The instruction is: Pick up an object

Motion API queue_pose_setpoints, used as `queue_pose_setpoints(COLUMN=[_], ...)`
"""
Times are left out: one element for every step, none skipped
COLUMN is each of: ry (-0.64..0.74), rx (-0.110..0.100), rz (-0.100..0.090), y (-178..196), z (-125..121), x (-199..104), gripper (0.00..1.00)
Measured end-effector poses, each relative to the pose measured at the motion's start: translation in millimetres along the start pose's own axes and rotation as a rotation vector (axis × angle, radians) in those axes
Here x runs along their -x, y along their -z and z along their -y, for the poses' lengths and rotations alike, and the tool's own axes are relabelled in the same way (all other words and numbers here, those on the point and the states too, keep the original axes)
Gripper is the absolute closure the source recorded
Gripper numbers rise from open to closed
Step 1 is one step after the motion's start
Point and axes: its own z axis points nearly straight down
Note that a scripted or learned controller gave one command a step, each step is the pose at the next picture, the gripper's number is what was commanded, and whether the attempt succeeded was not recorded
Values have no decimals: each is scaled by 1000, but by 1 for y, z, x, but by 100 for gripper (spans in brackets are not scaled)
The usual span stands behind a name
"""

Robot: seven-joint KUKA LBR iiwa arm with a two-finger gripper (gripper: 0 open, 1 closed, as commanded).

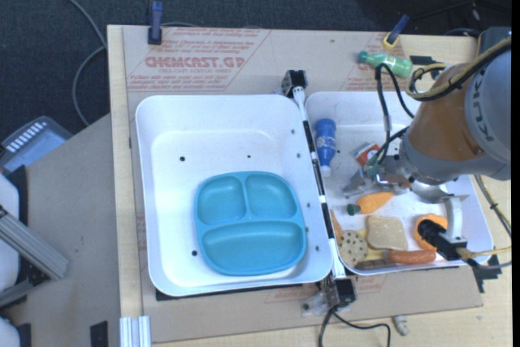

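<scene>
Jaws hidden: from where I stand, the gripper [375, 173] is low in the right bin [349, 106], buried among the toys under the grey arm [455, 134], and I cannot tell whether it is closed on anything or how wide it stands.

Looking down from the one camera, the object nearest its tip is an orange carrot-like piece [375, 202], lying flat just beside the gripper, toward the bin's near side. It is small, smooth, tapered, bright orange with a dark green end. Near it lie a slice of toast [387, 233], a cookie [351, 243], a sausage [404, 258] and a blue bottle [325, 140] against the divider wall. The left bin [162, 122] holds a blue divided plate [250, 222].

My worry is the crowding: the pieces sit touching or nearly so, so the gripper could nudge the carrot aside or pinch a neighbour instead. A smooth, tapered shape could also squirt out as the grip closes.
</scene>
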Motion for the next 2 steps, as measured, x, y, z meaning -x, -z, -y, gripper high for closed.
queue_pose_setpoints(ry=[2,2], rx=[-17,-14], rz=[-9,-8], y=[-4,-5], z=[28,-12], x=[-13,-11], gripper=[0,0])
